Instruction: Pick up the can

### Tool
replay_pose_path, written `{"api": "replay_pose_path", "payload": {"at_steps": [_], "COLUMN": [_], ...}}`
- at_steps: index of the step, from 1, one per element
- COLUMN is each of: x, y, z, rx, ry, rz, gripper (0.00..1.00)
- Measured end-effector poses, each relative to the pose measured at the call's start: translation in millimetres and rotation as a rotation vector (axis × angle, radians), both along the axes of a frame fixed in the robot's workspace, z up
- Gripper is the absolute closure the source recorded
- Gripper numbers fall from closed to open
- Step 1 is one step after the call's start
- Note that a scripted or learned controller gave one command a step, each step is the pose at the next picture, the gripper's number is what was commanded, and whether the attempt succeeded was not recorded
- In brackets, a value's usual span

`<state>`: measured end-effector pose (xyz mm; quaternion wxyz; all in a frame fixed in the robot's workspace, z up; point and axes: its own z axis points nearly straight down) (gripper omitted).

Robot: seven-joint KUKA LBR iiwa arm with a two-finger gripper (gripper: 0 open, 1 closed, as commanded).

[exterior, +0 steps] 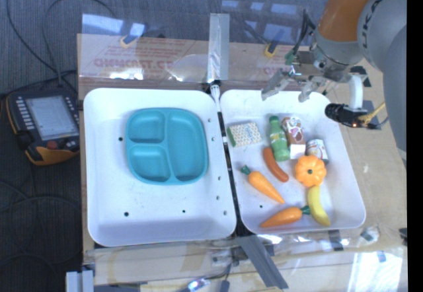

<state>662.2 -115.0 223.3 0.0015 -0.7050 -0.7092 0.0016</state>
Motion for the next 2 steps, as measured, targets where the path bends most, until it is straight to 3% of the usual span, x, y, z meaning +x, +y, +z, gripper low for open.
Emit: {"api": "replay_pose_path", "payload": {"at_steps": [1,2], "x": [0.5,6.6], "y": [1.3,-24.0], "z": [6.9,-4.5], "rx": [-0.001,-0.001], "ry": [0.004,0.0], "rz": [0.005,-0.042], "gripper": [1.0,1.0]}}
